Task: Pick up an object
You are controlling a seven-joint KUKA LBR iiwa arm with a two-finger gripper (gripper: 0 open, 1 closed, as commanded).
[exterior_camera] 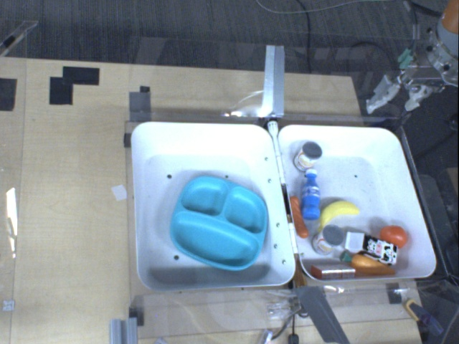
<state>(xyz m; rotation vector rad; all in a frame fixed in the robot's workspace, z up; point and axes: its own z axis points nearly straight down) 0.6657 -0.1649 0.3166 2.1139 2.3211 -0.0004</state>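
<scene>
My gripper [396, 96] hangs at the upper right, above and behind the far right corner of the right bin [373, 149], with its two fingers spread apart and nothing between them. In the right bin lie a blue bottle [310, 198], a yellow banana [337, 212], a small jar with a dark lid [309, 153], an orange carrot [298, 218], a red-orange tomato-like ball [394, 236], a black-and-white box [379, 249] and a round grey can [331, 236]. The left bin [154, 163] holds a blue divided plate [219, 221].
A metal post [274, 81] rises behind the seam between the two bins. A black cable [308, 20] runs across the dark floor at the back. Black marks [72, 83] sit on the wooden bench to the left.
</scene>
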